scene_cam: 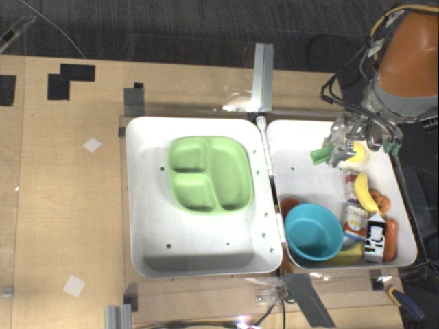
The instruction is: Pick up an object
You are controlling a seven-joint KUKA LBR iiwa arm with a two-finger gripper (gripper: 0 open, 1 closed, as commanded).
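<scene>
Sitting nearest, in the near end of the right bin (295,173): a blue bowl (313,232), mouth up, leaning partly over something reddish at its far-left rim. Crowding just right of the bowl, along the bin's right wall: a banana (363,192), a small printed packet (355,218) and a black-and-white carton (374,240), all touching or overlapping, probably as tipped in. Lying alone in the left bin (137,204): a green divided plate (208,172), flat and well apart from the arm.

Hanging over the far right of the right bin, reaching in from the right: the gripper (345,142), with a small green piece (321,155) at its left and a yellow piece (355,153) beneath it. Impossible to tell whether released, clenched or grasping either one. Judging by that position, working the far end of the pile, where items are lying looser than by the bowl.
</scene>
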